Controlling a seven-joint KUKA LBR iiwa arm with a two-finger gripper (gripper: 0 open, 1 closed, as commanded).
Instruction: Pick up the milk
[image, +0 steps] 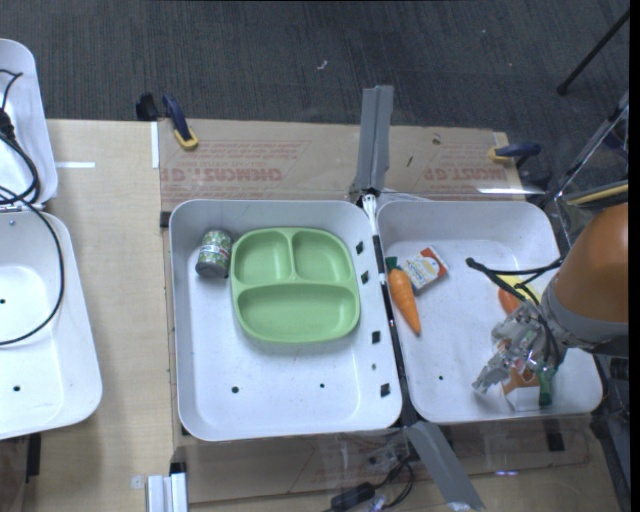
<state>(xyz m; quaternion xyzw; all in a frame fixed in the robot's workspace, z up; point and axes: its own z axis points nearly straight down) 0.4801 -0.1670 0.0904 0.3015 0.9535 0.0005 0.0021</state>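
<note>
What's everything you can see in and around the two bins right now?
bins: 2, white, side by side; left bin, right bin
plate: 1, green, divided, in left bin
can: 1, greenish, left of plate, in left bin
carrot: 1, orange, right bin by the divider
milk: 1, small white and orange carton, right bin, beside carrot
clamps: 2, blue;, on the bench's far edge
pincer: 1, grey, low in right bin's near right corner

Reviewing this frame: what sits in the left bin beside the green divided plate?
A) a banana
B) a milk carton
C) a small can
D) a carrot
C: a small can lies in the left bin just left of the green plate; the carrot and the small carton lie in the right bin.
</note>
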